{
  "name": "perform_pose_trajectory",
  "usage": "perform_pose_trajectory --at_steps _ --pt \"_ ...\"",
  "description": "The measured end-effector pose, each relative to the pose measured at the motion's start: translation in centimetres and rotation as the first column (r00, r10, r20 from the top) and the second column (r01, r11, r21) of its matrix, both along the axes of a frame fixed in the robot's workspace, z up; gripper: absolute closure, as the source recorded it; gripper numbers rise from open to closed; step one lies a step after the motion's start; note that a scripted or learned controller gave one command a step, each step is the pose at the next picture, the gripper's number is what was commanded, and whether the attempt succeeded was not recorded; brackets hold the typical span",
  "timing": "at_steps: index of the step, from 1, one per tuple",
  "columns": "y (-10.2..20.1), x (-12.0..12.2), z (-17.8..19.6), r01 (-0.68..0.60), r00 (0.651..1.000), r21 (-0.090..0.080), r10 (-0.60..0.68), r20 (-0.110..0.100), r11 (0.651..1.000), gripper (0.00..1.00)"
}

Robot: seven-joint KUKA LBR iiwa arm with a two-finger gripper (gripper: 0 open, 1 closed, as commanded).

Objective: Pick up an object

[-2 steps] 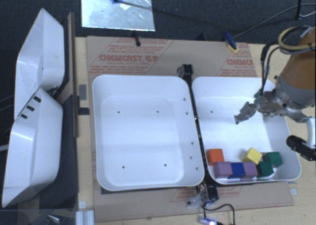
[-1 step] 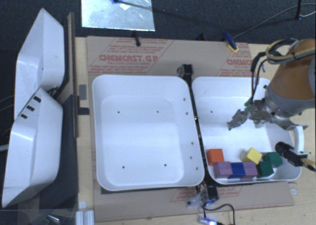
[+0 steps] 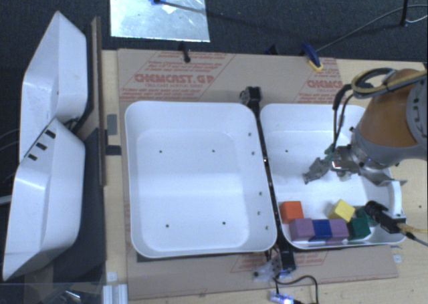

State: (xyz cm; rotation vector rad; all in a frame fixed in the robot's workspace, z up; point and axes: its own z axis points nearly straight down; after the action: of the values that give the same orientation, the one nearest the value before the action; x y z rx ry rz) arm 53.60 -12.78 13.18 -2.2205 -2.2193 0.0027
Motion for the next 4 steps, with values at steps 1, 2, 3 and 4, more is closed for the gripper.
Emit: perform_pose_trajectory --at_steps 1,2,3,4 --pt "0.0 0.1 1.2 0.000 1.000 -0.001 0.000 0.004 1.000 1.00" --pt "-0.1 0.3 5.4 -0.001 1.000 -0.001 0.001 0.007 1.000 1.00" --pt "-0.1 0.4 9.4 -0.001 1.000 -0.001 0.001 0.007 1.000 1.00" --pt "5.2 1.2 8.4 -0.006 1.000 0.001 0.006 0.003 1.000 1.00"
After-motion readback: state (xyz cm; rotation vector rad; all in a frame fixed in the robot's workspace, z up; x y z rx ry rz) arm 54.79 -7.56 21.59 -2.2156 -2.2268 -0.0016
